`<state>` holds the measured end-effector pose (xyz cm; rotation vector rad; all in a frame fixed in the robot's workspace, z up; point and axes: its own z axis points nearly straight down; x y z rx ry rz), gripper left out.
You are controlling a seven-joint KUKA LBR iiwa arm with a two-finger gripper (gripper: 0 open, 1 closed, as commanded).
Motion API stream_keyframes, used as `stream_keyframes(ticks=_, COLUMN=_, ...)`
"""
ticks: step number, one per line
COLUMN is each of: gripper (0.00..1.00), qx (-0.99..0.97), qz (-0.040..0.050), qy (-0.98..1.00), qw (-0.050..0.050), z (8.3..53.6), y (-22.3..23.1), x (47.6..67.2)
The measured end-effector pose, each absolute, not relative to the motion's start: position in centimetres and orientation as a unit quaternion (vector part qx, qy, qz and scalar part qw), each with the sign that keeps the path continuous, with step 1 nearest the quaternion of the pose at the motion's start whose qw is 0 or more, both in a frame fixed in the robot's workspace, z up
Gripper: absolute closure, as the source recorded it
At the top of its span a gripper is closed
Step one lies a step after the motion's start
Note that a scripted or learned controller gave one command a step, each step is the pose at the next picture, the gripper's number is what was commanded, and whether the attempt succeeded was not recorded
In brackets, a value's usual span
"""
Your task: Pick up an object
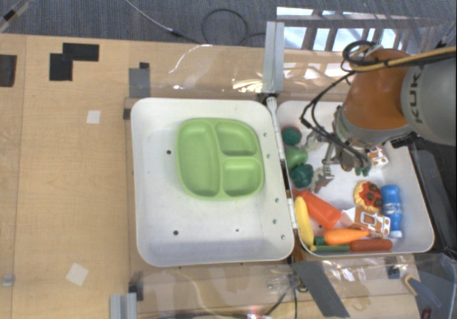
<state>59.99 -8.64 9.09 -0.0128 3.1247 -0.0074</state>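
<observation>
Green toy vegetable (300,173) just left of end effector (330,171)

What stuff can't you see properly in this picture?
- Gripper: its tip is small and blurry in the camera view, so open or shut is unclear.
- Right bin: the arm covers its back part.
- Toys: piled together, the lower ones are partly hidden.

One fixed camera overhead; looks down slantwise on both bins (143,189).
</observation>
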Motion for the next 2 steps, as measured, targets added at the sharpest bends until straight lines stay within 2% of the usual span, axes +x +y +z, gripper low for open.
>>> stream_keyframes(ticks=1, gripper=0.0, qx=0.099, qz=-0.0001, qy=0.995, qw=0.007, z=9.0, y=-8.6, x=59.2)
stream_keyframes(ticks=2, gripper=0.0, qx=0.075, qz=-0.0008, qy=0.997, qw=0.006, z=8.8, y=-14.2, x=64.4)
